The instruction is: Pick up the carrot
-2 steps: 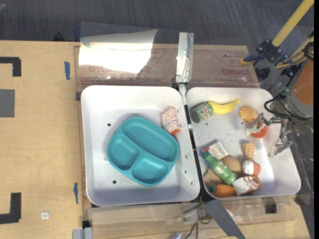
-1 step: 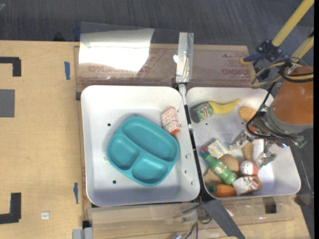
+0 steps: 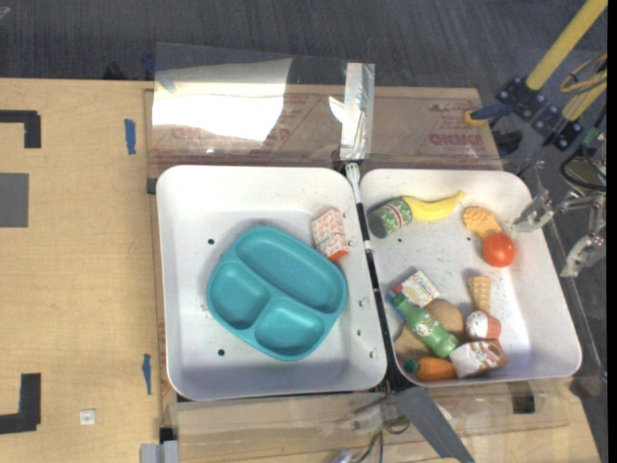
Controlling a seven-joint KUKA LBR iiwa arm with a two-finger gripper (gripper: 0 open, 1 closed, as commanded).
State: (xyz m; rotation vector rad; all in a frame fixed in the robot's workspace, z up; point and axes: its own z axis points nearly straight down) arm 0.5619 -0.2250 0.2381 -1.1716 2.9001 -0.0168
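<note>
From my screen the carrot (image 3: 436, 367) lies in the right bin (image 3: 549, 350), down at the near edge towards the corner by the divider, flat on the bin floor and pointing roughly along the rim. It is crowded: a green bottle (image 3: 424, 326) lies slanted just above it, seemingly touching it, and a white-and-red can (image 3: 479, 357) lies just beside its right end. The gripper (image 3: 557, 231) sits over the far right side of that same bin, about at the right rim, and I make out its two metal fingers (image 3: 533, 212) spread apart with nothing between them – open, gripping nothing. So the carrot is well apart from the fingers, diagonally across the bin, nearer me and to the left in the view. Closest to the fingers is a red tomato (image 3: 498, 250), just to their left, with an orange biscuit-like piece (image 3: 480, 221) beside it. Along the far wall a banana (image 3: 434, 205) lies next to a dark green can (image 3: 390, 217). The left bin (image 3: 183, 258) holds a teal divided plate (image 3: 278, 292) and a small red-and-white carton (image 3: 331, 232) by the divider – both bins rest on the tabletop (image 3: 67, 258)
</note>
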